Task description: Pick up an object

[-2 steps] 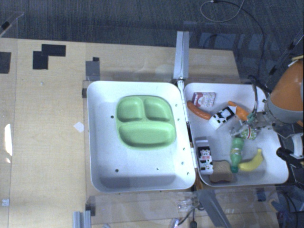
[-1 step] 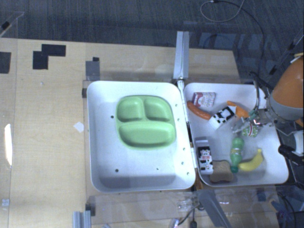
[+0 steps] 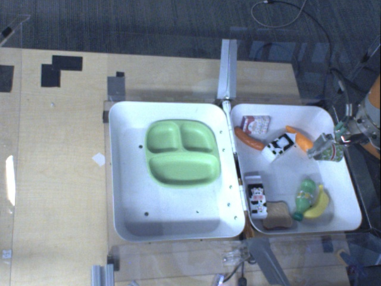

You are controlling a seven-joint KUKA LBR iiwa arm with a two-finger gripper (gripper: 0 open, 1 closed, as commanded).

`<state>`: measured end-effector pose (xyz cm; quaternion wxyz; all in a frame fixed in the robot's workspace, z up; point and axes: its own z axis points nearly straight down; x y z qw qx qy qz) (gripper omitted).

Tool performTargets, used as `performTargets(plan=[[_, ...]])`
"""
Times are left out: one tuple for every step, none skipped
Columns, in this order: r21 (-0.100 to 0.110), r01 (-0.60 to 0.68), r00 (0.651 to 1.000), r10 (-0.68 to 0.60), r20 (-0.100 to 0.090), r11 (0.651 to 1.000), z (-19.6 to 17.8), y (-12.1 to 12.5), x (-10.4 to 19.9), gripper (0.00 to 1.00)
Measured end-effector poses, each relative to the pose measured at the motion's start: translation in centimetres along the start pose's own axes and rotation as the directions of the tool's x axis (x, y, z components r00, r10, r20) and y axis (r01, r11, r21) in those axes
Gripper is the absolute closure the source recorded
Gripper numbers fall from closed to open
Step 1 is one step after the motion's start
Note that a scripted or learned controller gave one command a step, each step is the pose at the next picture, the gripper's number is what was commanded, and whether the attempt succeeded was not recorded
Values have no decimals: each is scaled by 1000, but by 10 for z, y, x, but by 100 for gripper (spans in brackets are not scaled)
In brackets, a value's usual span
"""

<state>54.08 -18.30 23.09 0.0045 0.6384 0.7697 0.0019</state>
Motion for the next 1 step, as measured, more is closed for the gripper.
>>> performTargets(plan=[[2, -49, 999, 49, 0, 999, -12, -12, -2, 100]])
